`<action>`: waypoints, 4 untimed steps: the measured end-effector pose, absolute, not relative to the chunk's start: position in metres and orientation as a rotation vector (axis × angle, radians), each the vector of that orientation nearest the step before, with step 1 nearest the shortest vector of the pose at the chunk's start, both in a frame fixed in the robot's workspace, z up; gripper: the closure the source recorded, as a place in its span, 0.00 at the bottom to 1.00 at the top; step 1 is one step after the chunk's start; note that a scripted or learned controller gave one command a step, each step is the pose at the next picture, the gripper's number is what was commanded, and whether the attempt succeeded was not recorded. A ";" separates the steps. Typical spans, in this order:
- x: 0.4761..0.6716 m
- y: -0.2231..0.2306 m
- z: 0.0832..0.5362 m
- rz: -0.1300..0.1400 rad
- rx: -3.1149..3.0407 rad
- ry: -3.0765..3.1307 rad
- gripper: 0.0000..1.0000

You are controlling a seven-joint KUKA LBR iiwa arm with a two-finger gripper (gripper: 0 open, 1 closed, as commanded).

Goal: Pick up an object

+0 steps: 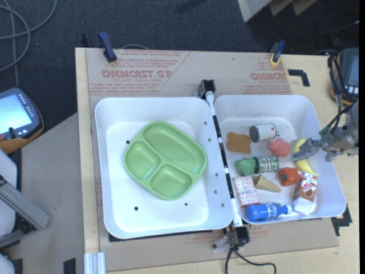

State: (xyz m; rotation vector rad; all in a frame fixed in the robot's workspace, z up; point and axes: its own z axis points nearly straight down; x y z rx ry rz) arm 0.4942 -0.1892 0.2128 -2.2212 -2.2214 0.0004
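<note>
From my seat I see the tabletop (142,67) carrying two white bins side by side. The left bin (108,170) holds a green divided plate (165,160), lying flat near its middle. The right bin (285,104) holds all the small things. A brown slab (239,142) lies toward the far left of it, with a grey can (263,132) on its side just to the right. A pink lump (279,147) sits right of the can. Nearer, a green bottle (256,165) lies on its side, and beside it to the right a red-orange piece (288,176). A small printed box (246,190) and a tan wedge (266,182) lie close to the green bottle on the near side. A blue bottle (266,211) lies along the near wall, and a white and red carton (306,194) stands tilted at the near right. A yellow item (305,165) shows at the right.

The pincer (305,148) reaches in from the right, low over the right bin's right side, just above the yellow item and right of the pink lump. I cannot tell how its tips stand, and I see nothing gripped.
</note>
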 end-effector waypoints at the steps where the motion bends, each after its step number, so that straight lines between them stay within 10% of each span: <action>1: 0.525 -0.159 0.109 -0.022 -2.234 -2.237 0.00; 2: 0.569 -0.145 0.093 -0.025 -2.238 -2.244 0.00; 3: 0.559 -0.144 0.095 -0.003 -2.224 -2.226 1.00; 4: 0.559 -0.144 0.094 -0.002 -2.223 -2.224 0.00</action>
